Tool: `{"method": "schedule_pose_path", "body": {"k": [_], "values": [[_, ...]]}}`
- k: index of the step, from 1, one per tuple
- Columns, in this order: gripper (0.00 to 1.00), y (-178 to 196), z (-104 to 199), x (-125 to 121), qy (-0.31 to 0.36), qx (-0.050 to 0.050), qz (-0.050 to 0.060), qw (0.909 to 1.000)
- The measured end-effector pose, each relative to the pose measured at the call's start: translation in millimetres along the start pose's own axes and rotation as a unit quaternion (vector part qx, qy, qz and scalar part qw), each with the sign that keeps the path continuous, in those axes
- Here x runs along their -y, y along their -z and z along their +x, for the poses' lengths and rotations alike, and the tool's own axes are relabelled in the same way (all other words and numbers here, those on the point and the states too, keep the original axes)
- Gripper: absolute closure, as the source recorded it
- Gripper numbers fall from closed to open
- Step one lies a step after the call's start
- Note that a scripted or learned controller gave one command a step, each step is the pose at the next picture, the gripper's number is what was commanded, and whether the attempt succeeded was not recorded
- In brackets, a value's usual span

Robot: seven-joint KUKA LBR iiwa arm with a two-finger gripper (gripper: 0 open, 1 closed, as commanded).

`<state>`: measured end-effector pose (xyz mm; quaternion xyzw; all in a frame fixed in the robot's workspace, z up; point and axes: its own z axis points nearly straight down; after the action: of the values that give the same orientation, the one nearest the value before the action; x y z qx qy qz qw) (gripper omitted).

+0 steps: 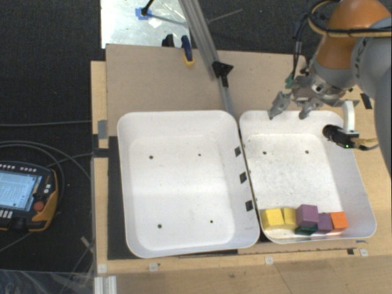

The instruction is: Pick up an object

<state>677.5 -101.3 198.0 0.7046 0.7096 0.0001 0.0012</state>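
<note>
Several small blocks lie bunched along the near edge of the right bin [343, 182]: a yellow block [272, 218], a purple block [307, 214], a dark green block [305, 229] and an orange block [339, 220]. My gripper [289, 109] hangs above the far edge of that bin, well away from the blocks. Its two fingers are spread apart and open, with nothing between them.
The left bin [131, 182] sits beside the right one on the brown bench. A slanted metal pole [202, 35] crosses behind the bins. A teach pendant [24, 195] lies at the far left, off the bench.
</note>
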Motion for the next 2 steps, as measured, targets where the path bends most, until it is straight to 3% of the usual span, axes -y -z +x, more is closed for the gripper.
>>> {"method": "schedule_pose_path", "body": {"k": [1, 2], "values": [[0.0, -46, -1, 10, -0.003, 0.0, 0.002, 1.0], [0.0, -96, -14, 78, -0.005, -0.001, 0.005, 1.0]]}}
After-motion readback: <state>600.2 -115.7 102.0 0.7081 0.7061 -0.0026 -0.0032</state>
